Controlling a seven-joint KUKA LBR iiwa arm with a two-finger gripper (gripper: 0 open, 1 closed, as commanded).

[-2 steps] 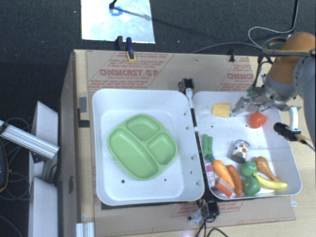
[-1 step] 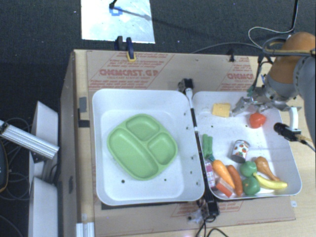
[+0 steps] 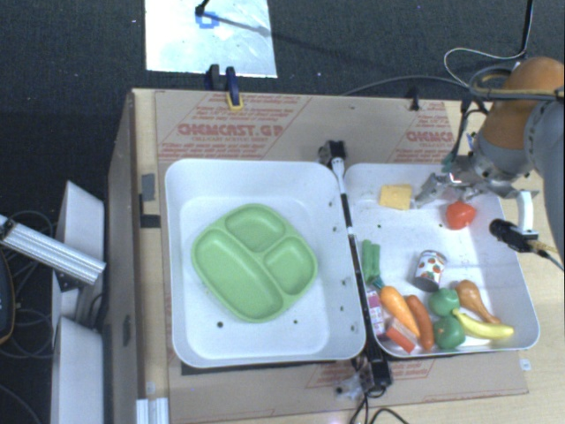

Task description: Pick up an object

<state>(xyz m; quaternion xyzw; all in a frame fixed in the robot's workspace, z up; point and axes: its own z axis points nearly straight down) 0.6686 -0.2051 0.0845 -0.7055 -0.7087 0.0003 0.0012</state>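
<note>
The grey two-finger gripper (image 3: pixel 450 184) is shown splayed open, nothing held, at the right white bin's (image 3: pixel 521 276) far edge. The small red rounded toy (image 3: pixel 460 215) is seen just beside it at five o'clock; the yellow wedge block (image 3: pixel 396 197) at nine o'clock.

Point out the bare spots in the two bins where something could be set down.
Left bin: bare floor rings the green divided plate, widest along its near edge. Right bin: bare middle between the yellow block, green piece and small can. Crowded: the near corner with carrots and banana.
</note>
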